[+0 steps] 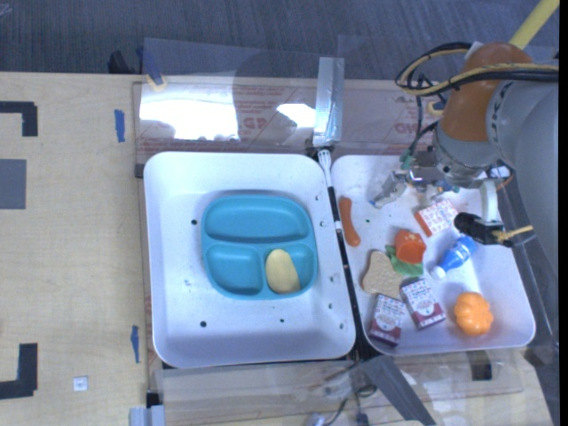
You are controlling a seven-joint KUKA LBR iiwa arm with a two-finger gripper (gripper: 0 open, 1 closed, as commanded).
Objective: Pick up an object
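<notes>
Objects in the right bin (524, 313) bear unreadable labels; the end effector (388, 190) hangs released above them.

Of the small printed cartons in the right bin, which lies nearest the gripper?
The red-and-white carton at the bin's upper part, just below the gripper. The two dark maroon cartons lie along the bin's lower edge, beyond the slice of toast.

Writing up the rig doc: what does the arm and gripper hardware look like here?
The arm is grey with an orange section near the wrist. Black and yellow cables loop over the orange part. The gripper is small, grey metal, with a bit of green at its base.
</notes>
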